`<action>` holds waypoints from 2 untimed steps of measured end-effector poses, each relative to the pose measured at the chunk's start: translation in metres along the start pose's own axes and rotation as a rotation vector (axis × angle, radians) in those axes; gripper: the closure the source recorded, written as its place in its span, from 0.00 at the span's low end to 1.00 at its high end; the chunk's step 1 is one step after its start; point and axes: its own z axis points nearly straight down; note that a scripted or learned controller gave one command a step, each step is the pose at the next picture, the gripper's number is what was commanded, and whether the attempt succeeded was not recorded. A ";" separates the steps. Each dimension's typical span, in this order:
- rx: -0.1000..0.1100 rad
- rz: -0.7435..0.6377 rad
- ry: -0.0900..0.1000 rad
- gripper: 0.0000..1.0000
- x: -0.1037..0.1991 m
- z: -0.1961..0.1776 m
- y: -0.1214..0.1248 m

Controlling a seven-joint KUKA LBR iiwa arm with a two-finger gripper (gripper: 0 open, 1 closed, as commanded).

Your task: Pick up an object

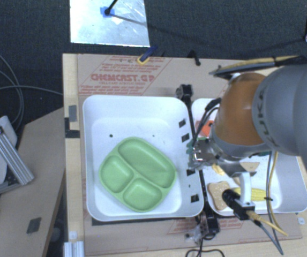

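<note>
My gripper (201,157) hangs low over the left side of the right bin (298,197), mostly covered by the grey arm and its orange band (239,116). A slice of toast (218,189) lies in the right bin just in front of the gripper. Beside the toast, to its right, is a yellow object (256,194). A tan piece (249,167) peeks out under the arm. A small red-orange thing (206,127) shows at the bin's back left, behind the gripper.
The left bin (137,111) holds a green divided plate (137,173) near its front. The wall between the two bins (192,143) runs right beside the gripper. Cardboard (121,76) lies under both bins.
</note>
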 end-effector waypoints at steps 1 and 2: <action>-0.011 0.011 -0.005 1.00 -0.046 -0.071 0.047; 0.004 0.002 0.000 1.00 0.000 -0.047 -0.001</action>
